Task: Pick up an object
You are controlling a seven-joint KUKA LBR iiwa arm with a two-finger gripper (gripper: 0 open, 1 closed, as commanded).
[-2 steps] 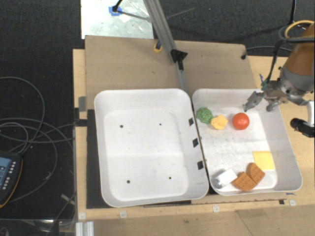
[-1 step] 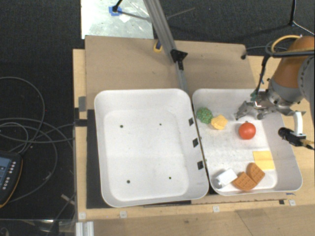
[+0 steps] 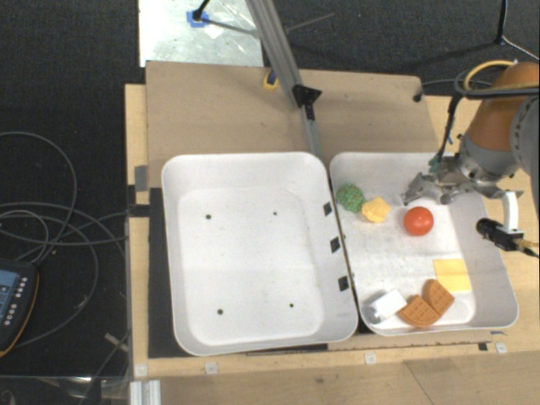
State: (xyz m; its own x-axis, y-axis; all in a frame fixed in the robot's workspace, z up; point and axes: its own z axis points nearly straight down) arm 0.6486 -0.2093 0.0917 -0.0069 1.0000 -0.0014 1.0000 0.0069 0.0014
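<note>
The right bin (image 3: 485, 310) holds several small things. A red tomato (image 3: 418, 220) lies near its middle, with a yellow lump (image 3: 375, 210) and a green broccoli piece (image 3: 350, 197) to its left. A yellow block (image 3: 451, 273) sits lower right, two brown waffle pieces (image 3: 429, 304) near the front edge, and a white piece (image 3: 386, 304) beside them. My gripper (image 3: 427, 189) hangs over the back of the right bin, just above and right of the tomato, with its fingers spread and nothing between them.
The left bin (image 3: 181, 184) stands beside the right one, joined by black clips along the shared wall. A grey pole (image 3: 278, 40) slants over the brown bench at the back. Cables lie on the dark floor at the left.
</note>
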